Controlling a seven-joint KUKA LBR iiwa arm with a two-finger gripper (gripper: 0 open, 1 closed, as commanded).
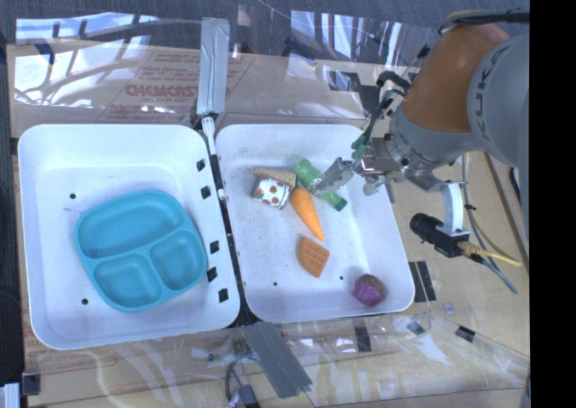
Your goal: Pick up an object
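Observation:
The right bin holds several small items. An orange carrot lies near its middle, with a green block just above it. A white patterned cube and a tan stick lie to the left. An orange waffle piece sits lower down, and a purple round piece lies in the front right corner. My gripper hangs over the bin's right side, open, with one finger over the green block's right end. Nothing sits between its fingers.
The left bin holds a blue divided plate. A taped divider separates the bins. Cardboard and foil lie behind them. A black cable fitting hangs off the arm just right of the right bin.

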